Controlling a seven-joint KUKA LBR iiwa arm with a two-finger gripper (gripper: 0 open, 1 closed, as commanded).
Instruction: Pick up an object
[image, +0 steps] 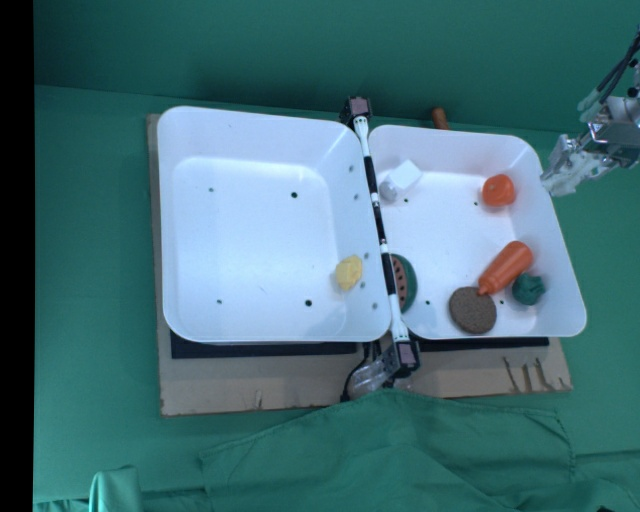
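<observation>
We see our gripper (562, 172) up at the right side, just past the edge of the right bin (560, 270). It hangs over the green cloth, not over any toy. We cannot tell how it is set, because it is small and far off, and we see nothing in it.

The things we could pick are in the right bin. Nearest to us is a small orange ball-like toy (498, 190). Lower down lies an orange carrot toy (505, 266), with a dark green lump (529, 289) beside it and a brown round cookie (472, 310) at its low end. A white block (402, 178) sits near the top of the middle bar (380, 215), and a watermelon slice (402, 283) leans by that bar. One yellow toy (348, 272) sits in the left bin (200, 150).

What could go wrong? We think the carrot, lump and cookie are crowded, so we might bump one and push the others away. The melon is close to the wall, so we might hit the bar.
</observation>
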